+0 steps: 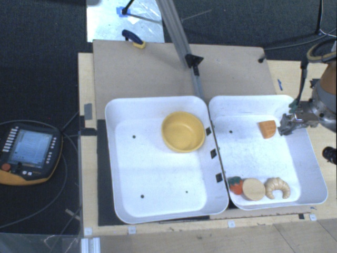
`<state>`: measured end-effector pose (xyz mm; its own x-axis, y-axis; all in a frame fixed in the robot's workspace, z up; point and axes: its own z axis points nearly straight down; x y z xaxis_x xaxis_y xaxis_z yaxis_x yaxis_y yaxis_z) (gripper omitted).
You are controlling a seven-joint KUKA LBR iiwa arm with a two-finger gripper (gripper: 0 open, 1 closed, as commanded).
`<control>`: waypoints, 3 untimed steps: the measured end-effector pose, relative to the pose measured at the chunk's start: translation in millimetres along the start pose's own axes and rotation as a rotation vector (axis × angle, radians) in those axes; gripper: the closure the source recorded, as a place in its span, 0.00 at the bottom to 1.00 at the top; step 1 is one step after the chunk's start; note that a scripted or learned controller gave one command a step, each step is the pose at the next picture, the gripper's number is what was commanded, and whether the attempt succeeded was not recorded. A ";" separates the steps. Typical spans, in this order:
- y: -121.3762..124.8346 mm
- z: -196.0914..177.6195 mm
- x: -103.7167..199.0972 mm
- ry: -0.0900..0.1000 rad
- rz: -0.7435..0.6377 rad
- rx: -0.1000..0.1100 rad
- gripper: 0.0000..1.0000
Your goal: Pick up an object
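gripper hanging at the right bin's far corner, beside an orange block

the gripper [288, 123] is sitting over the right bin [310, 167], near its upper right rim, with the grey arm [327, 96] reaching in from the right edge. just beside its tip, an orange block [267, 128] is lying on the bin floor (touching or a hair apart, the slant of the view is not letting me tell which). whether the pincer is spread or pressed together i cannot tell from here; the metal parts are blurring into one dark cluster, and nothing is showing between them.

along the near edge of the same bin three more things are lying in a row, close together: a small red and green piece [235, 184], a round tan disc [253, 189] and a croissant-shaped piece [277, 187]. in the left bin [126, 194] a yellow bowl [182, 131] is standing upright near the far right corner. a teach pendant [27, 153] is resting on the dark floor to the left of the bench.
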<state>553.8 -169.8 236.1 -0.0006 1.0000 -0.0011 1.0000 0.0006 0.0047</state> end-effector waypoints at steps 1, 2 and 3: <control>-2.7 -9.0 49.6 0.002 -0.004 0.003 1.00; 0.8 2.3 99.0 0.002 -0.004 0.004 1.00; 2.5 12.8 152.5 0.002 -0.004 0.004 1.00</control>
<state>556.3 -17.3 223.2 -0.0050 1.0000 0.0010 1.0000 0.0050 0.0004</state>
